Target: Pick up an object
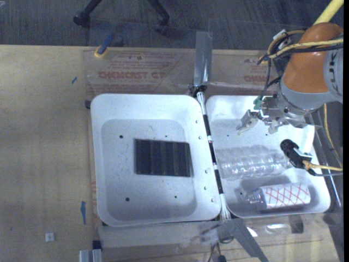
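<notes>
In the right bin [218, 111] a clear crinkled plastic bottle [250, 162] lies on its side across the middle. A second bottle with a red-and-white checked label [283, 195] lies near the bin's front edge. A black ribbed flat block [162, 157] rests in the middle of the left bin [109, 119]. My gripper [257, 125] hangs over the back part of the right bin, a little behind the clear bottle. Its fingers [244, 122] are spread apart, open, with nothing between them.
The arm's orange band [311, 59] and grey wrist reach in from the upper right. A black fitting with a yellow cable [294, 153] hangs at the right bin's right side. A metal divider [203, 59] stands behind the two bins.
</notes>
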Robot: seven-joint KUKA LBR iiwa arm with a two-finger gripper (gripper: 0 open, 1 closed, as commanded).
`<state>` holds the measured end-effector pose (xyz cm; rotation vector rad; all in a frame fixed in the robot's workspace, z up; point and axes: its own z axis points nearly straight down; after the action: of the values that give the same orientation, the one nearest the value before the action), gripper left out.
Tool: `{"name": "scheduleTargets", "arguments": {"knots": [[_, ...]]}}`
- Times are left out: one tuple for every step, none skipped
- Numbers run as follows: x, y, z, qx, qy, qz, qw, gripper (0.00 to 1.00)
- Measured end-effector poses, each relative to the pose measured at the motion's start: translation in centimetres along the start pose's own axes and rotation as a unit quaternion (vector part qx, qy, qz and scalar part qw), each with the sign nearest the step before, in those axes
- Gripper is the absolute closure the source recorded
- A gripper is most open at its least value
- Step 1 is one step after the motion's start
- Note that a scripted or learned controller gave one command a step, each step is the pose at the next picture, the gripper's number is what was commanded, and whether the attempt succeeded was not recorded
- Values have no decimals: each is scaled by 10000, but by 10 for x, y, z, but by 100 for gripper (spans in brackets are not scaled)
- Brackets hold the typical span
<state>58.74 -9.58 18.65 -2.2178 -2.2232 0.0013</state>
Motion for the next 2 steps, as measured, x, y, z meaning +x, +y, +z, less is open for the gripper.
{"name": "scheduleTargets", "arguments": {"knots": [[-66,-69,20,-2,-1,187,9998,0],[-83,-83,-60,-13,-6,425,9991,0]]}}
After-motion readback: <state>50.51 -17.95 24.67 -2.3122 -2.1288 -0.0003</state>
